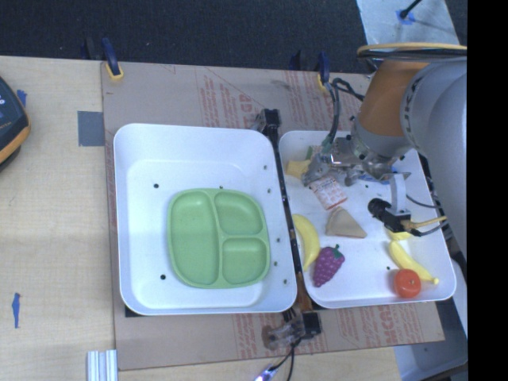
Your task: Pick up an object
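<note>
My gripper (324,167) hangs over the back left part of the right bin (361,296). Directly in front of it lies a white and red packet (329,191), and a small yellow chunk (298,167) sits just to its left. Nearer the front are a tan wedge (345,225), a banana (307,240) along the left wall and a purple grape bunch (327,265). A second banana (413,262) and a red tomato (407,283) lie at the front right. I see nothing held by the gripper.
The left bin (139,213) holds a green divided plate (218,237). The grey arm with its orange band (393,94) covers the right bin's back right corner. A dark device (9,121) sits at the bench's far left edge.
</note>
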`<state>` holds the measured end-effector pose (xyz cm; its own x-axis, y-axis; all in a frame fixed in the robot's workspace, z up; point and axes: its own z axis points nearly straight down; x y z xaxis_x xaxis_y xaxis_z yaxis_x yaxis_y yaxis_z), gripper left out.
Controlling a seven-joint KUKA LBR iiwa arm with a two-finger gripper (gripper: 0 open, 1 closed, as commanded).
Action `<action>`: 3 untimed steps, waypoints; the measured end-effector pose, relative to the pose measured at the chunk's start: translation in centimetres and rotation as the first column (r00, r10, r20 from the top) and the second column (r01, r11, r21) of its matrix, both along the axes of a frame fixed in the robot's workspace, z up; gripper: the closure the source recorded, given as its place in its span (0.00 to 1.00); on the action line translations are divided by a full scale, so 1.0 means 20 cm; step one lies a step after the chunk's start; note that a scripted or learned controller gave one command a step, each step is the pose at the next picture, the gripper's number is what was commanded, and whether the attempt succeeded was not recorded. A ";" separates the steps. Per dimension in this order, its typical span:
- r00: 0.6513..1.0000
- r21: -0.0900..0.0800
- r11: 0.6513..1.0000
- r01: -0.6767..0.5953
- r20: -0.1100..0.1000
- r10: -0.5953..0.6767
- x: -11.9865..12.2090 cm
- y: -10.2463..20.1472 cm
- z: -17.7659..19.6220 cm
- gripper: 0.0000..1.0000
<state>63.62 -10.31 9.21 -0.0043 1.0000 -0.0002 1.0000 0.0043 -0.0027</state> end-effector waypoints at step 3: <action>1.000 0.001 1.000 0.000 -0.003 0.000 -0.62 0.04 0.00 0.00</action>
<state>51.27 -9.42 9.12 -0.0042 1.0000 0.0006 1.0000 0.0042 -0.0057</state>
